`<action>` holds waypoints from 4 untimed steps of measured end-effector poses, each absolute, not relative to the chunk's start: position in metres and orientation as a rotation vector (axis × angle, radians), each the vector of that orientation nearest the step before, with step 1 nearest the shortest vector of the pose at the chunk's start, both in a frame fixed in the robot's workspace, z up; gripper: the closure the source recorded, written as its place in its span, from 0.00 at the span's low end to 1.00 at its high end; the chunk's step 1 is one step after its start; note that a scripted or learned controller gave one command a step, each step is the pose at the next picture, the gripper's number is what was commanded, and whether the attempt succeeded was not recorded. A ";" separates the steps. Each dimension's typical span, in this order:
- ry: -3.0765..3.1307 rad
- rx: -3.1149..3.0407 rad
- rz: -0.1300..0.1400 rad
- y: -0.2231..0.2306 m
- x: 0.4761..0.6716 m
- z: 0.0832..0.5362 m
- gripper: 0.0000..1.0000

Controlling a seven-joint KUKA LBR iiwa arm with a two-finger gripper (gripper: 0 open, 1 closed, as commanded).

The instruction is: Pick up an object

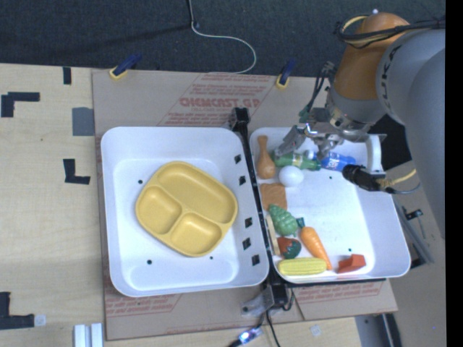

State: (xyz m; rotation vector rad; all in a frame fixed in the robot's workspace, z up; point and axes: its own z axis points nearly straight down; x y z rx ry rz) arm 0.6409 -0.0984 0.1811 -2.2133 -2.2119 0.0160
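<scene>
From my station I take the right bin [376, 226] as my landmark. The arm comes in from its far right side, and the gripper [309, 144] hangs over the bin's far left corner, low among the toy food there. I cannot tell how the gripper stands, since the wrist and clutter blur together at this angle, and I see nothing clearly held. Just below the gripper, inside the bin, lies a white egg [291, 176], with a green vegetable [305, 163] touching it on the far side and a blue-and-white packet [337, 162] beside that. A tan drumstick [265, 163] rests against the bin's left wall, a brown slice [273, 194] lies nearer along that wall, then a green broccoli piece [285, 221], an orange carrot [314, 242] and a red-and-green strawberry [289, 248]. At the bin's near edge lie a yellow corn cob [302, 267] and a red piece [351, 263]. Touching the landmark's left wall is the left bin [119, 215], which holds a yellow divided plate [186, 208].
</scene>
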 end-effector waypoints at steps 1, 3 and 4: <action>-2.222 -2.218 0.001 -0.098 0.644 0.190 0.00; -2.224 -2.216 0.000 -0.102 0.641 0.083 0.00; -2.224 -2.216 0.002 -0.102 0.641 0.094 1.00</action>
